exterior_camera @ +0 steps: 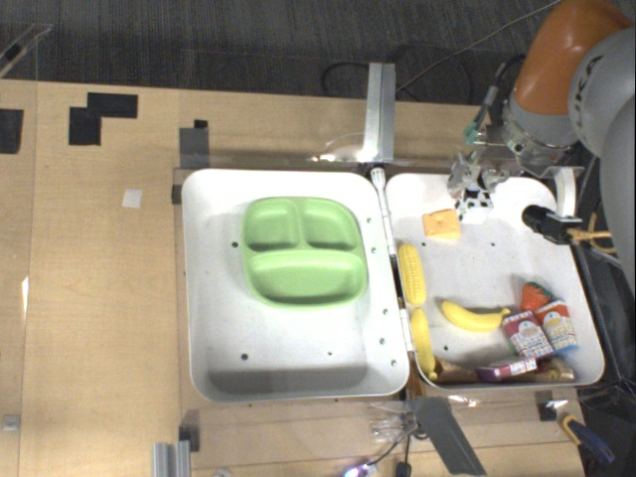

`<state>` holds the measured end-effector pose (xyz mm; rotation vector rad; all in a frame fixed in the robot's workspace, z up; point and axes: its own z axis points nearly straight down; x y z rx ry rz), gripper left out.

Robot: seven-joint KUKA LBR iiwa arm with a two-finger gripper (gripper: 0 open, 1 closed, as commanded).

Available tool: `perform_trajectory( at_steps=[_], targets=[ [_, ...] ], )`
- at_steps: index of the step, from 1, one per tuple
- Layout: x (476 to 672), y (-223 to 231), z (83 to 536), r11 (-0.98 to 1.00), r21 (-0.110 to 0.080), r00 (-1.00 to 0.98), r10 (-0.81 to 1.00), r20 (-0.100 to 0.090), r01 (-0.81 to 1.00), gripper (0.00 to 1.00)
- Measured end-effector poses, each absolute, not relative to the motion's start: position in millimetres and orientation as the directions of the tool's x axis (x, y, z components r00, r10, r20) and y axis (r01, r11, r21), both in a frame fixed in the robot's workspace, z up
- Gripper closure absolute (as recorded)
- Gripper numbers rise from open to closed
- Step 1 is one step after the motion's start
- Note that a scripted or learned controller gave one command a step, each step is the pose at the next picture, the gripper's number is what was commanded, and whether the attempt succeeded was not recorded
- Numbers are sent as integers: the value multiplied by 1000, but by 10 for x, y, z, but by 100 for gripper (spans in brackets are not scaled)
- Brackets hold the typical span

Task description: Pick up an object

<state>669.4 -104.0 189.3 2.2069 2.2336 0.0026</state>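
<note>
Two white bins sit side by side on the desk (89, 296). The left bin (214, 356) holds a green divided plate (302, 248). The right bin (586, 351) holds a banana (473, 316), corn (410, 272), small cartons (538, 330) and an orange cheese wedge (441, 225) near its far edge. The end effector (475, 192) hovers just beside the wedge; whether it is apart or together I cannot tell. That wedge looks light, stiff and smooth, best pinched across its flat sides.
</note>
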Motion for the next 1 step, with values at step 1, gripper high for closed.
perform_trajectory(
  at_steps=[1],
  targets=[
    [6701,-587,2229,151,6,-151,989,-2,989,100]
  ],
)
